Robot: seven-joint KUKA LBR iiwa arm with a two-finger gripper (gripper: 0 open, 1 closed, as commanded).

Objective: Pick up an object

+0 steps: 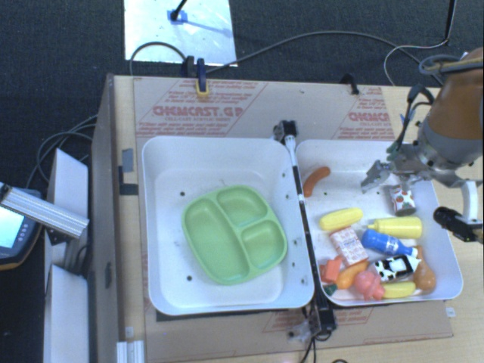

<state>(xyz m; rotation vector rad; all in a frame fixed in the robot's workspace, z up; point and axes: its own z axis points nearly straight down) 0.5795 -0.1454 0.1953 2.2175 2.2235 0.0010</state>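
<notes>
The right bin [446, 237] holds several small toys. An orange-red sausage [315, 178] lies alone at its far left. A yellow corn piece [340, 218], a yellow bottle [395, 226] and a blue bottle [382, 242] fill the middle. A pink-white box [348, 244], a carrot [338, 271], a pink figure [368, 284] and a black-white cow [397, 267] crowd the near edge. My gripper [387, 181] hangs open over the bin's far right part. Just beside and below it sits a small red-white cube [401, 200], with nothing seen between the fingers.
A green divided plate [234, 233] lies in the left bin [162, 203]. A ridge with a black clip [286, 131] parts the two bins. Cables run over the cardboard behind the bins. A black part of the arm [458, 224] overhangs the right bin's right rim.
</notes>
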